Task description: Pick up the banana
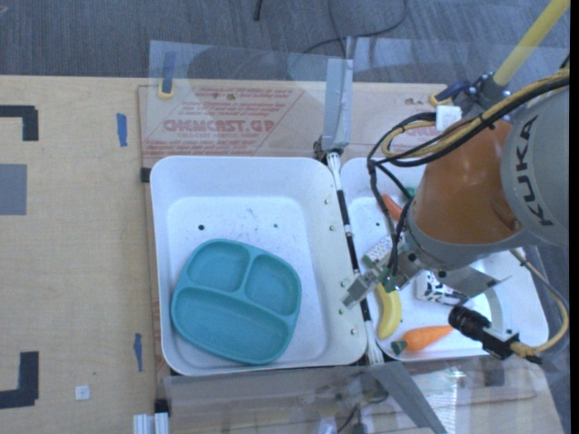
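The yellow banana [390,314] lies near the front left corner of the right bin [525,325], its greenish stem end pointing up toward the gripper. My gripper [374,275] hangs just above that stem end, close to the wall between the two bins. The arm's orange band and grey wrist cover much of the right bin behind it. Whether the banana is touched or gripped cannot be made out.
An orange carrot [425,337] lies just right of the banana by the front wall. Another orange piece [391,205] shows at the bin's back left. A small black-and-white object [441,288] sits under the arm. A teal divided plate [237,301] lies in the left bin [181,188].
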You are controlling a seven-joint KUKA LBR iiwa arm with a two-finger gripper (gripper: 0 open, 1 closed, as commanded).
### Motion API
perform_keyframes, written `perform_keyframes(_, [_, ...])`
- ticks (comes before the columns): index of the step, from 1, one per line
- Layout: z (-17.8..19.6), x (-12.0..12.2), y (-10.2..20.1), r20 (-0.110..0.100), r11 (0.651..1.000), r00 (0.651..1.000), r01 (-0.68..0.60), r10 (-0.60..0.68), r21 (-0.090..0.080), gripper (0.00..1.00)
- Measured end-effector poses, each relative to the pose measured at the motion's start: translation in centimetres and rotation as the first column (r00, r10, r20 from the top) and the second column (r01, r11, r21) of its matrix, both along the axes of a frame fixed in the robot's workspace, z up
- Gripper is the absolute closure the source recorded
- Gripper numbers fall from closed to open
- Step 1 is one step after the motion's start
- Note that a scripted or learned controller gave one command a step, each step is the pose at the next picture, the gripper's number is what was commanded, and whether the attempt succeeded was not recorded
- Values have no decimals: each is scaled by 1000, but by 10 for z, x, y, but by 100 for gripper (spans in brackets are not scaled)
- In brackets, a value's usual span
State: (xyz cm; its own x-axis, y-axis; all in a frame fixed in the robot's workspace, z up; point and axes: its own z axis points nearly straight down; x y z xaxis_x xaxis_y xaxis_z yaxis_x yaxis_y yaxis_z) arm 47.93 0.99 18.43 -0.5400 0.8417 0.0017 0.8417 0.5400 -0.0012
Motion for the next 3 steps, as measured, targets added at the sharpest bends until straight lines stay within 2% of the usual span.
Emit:
perform_keyframes(1, [10, 1, -3, 4, 1000, 1000, 9, -9, 0, 100])
perform_keyframes(2, [10, 1, -3, 4, 1000, 1000, 9, -9, 0, 0])
perform_keyframes(3, [0, 0, 35, 1, 995, 995, -102, 102, 0, 0])
